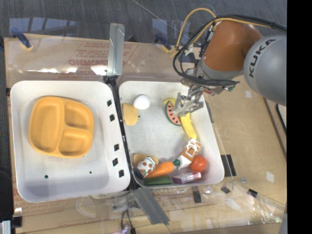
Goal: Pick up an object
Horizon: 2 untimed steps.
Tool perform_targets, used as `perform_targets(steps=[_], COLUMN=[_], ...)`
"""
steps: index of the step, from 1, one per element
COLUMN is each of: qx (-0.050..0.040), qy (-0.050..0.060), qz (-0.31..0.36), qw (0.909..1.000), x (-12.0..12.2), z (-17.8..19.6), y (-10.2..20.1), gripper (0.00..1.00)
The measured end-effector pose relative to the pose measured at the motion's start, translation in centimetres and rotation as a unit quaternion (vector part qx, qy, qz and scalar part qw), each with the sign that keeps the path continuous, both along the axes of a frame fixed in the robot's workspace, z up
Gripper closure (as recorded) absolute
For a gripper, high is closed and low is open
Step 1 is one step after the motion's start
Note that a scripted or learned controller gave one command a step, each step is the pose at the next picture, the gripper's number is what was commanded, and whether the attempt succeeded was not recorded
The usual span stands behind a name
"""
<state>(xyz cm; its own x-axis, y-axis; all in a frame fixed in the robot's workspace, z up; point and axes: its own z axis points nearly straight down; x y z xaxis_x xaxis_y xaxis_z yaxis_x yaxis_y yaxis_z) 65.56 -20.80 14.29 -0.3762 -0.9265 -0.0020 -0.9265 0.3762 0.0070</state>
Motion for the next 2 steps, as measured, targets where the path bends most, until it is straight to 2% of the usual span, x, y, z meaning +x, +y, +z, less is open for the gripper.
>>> perform_targets(steps=[1, 2], qx=[-0.0034, -0.0019], qy=[-0.008, -0.006], qz=[0.078, 0.164], qw=[0.9969, 0.9865], x=[0.4, 0.3], z=[10.6, 14.7], y=[0.0, 0.0], gripper=[1.0, 1.0])
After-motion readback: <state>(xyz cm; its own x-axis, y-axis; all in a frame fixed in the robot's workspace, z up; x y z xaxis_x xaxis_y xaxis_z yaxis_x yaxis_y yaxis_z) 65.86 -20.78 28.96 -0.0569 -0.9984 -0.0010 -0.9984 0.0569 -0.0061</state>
